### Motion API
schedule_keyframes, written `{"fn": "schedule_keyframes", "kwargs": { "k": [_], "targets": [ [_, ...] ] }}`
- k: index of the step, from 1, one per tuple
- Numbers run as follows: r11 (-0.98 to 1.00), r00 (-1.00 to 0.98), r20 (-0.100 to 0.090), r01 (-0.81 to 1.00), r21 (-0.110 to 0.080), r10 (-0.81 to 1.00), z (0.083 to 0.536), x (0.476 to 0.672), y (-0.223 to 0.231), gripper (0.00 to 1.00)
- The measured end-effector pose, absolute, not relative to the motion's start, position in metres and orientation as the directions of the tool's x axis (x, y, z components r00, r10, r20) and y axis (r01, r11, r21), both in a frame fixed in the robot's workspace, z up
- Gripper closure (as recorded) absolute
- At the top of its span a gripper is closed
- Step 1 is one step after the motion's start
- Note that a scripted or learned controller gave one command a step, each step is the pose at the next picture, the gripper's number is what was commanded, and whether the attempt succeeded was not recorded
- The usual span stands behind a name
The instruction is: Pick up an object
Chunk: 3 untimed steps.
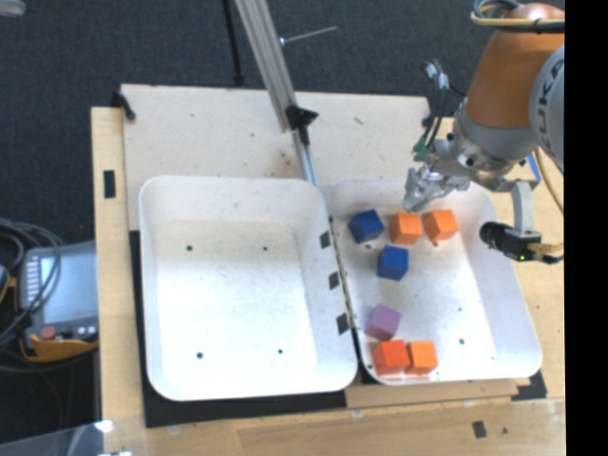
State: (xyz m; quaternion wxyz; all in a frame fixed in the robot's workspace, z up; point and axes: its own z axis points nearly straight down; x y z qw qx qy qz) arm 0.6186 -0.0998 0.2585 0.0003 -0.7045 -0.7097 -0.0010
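The gripper (418, 200) is hanging at the far end of the right bin (503, 302), right above the orange cube (408, 227). Whether it is holding anything, I cannot tell. A second orange cube (441, 223) is sitting just right of that one, a blue cube (366, 226) just left, and another blue cube (392, 262) nearer the camera. The purple cube (384, 321) is lying nearer still.

Grey arm with orange band (503, 69) reaching in from the right, wrist angled down-left, gripper (418, 196) lowered

Speckled matt white plastic bins (237, 283)
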Motion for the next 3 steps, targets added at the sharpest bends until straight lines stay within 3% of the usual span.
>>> {"fn": "schedule_keyframes", "kwargs": {
  "k": [1,3],
  "targets": [
    [0.007,-0.007,0.002,1.0,-0.002,1.0,0.258,0.622,-0.049,1.0],
    [0.005,-0.005,0.002,1.0,-0.002,1.0,0.25,0.594,0.064,1.0]
  ]
}}
